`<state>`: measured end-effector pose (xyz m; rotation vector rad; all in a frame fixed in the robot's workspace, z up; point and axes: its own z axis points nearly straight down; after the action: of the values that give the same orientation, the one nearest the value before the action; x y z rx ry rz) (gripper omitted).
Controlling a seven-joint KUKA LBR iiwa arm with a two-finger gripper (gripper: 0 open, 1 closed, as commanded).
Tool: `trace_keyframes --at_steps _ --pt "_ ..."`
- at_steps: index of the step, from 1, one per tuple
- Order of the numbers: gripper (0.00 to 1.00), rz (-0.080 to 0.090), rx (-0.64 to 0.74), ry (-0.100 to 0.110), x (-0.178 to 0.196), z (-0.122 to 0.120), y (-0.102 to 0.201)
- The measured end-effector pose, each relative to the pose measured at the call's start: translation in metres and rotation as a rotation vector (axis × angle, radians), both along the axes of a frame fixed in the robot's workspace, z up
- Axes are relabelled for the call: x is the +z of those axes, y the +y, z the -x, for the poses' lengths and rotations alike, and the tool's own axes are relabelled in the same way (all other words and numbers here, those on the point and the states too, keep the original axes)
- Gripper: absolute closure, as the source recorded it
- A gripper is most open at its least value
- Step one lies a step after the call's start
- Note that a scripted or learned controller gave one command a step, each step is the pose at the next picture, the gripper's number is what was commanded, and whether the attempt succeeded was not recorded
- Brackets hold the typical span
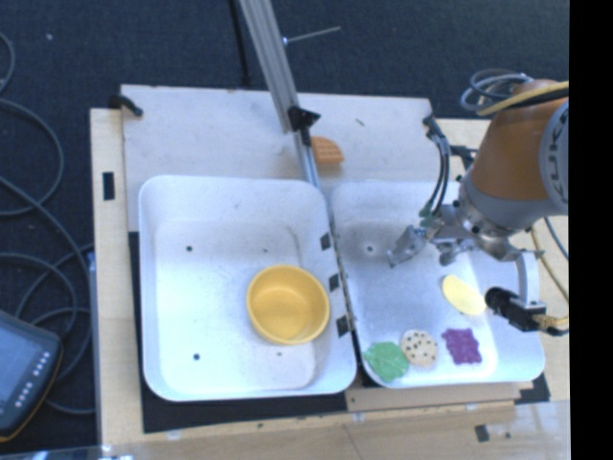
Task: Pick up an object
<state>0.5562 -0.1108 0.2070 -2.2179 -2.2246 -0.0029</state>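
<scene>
**Pincer hangs over the right bin, its grip unreadable**

The arm (512, 166) reaches in from the right, its orange band above the wrist, and its pincer (407, 247) sits over the upper middle of the right bin (378, 209). The grey metal parts at its tip point toward the left and slightly down, close to the bin floor, but they blur together at this angle, so I cannot tell whether the pincer is spread or pressed together. Nothing can be seen caught in it.

The candidate things lie lower in the same bin, all apart from the pincer tip. A pale yellow oval piece (464, 295) rests nearest, below and to the right of the tip, partly beside the wrist hardware. Along the bin's near edge sits a row of three: a green round piece (386, 360) at the left corner, a tan spotted cookie-like disc (419, 347) touching or just beside it, and a purple ragged piece (463, 345) a little further right. These three lie well below the pincer.

The left bin (192, 218) holds a yellow bowl (287, 303), upright, near its right wall and well apart from the pincer. Both bins sit side by side on the worktop (211, 123), where a small orange object (327, 151) lies beyond the bins beside a slanting metal rail (273, 56).
</scene>
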Motion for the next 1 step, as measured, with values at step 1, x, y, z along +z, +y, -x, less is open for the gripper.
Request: trace_keyframes --at_steps 1 --pt "0.0 0.0 -0.002 -0.001 0.0001 -0.0001 -0.0001"
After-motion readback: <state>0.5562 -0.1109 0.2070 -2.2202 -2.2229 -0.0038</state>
